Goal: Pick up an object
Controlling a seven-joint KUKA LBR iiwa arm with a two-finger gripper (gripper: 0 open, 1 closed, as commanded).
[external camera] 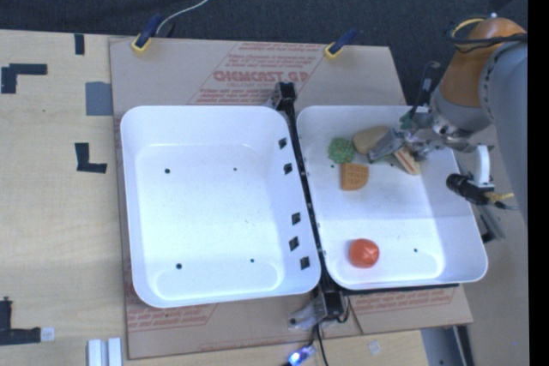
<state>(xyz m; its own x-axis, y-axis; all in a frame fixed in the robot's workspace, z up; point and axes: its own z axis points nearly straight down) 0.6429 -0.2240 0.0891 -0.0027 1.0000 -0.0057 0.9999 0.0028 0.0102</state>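
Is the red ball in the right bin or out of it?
In. The red ball lies on the right bin's floor near its front edge, apart from the pincer.

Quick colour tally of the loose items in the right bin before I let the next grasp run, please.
Green: 1, the green item
Tan: 1, the tan piece next to the tool
Orange-brown: 1, the orange-brown block
Red: 1, the red ball
Total: 4, all in the right bin
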